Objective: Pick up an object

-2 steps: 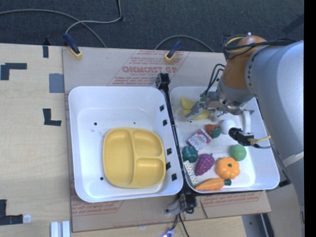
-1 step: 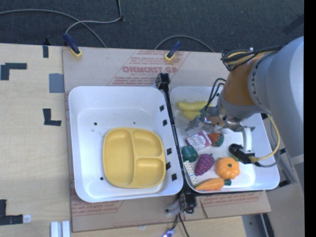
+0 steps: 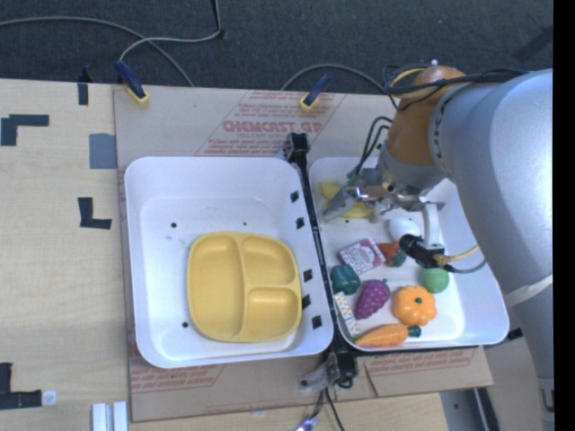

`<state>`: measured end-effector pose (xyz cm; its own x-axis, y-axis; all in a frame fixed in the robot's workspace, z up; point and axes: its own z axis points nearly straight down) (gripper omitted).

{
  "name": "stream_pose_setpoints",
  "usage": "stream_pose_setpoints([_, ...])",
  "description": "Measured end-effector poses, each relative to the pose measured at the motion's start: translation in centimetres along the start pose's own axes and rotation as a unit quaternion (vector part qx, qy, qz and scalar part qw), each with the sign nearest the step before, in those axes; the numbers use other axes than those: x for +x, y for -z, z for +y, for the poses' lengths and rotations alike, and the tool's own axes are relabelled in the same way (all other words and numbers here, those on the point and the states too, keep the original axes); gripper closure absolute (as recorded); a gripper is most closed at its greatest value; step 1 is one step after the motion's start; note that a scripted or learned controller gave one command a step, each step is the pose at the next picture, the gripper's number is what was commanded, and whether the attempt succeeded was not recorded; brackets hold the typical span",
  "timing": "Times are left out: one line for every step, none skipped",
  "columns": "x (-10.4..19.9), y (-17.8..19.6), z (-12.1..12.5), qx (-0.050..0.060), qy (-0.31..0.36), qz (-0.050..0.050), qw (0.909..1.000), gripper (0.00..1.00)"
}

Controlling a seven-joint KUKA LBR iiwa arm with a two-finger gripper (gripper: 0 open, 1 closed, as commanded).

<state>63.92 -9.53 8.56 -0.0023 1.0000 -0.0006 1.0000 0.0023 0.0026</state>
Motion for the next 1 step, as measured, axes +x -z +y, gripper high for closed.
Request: stream_pose_setpoints([-0.33,0.07,-4.68,0.0,-0.001,-0.001,1.0,0.0])
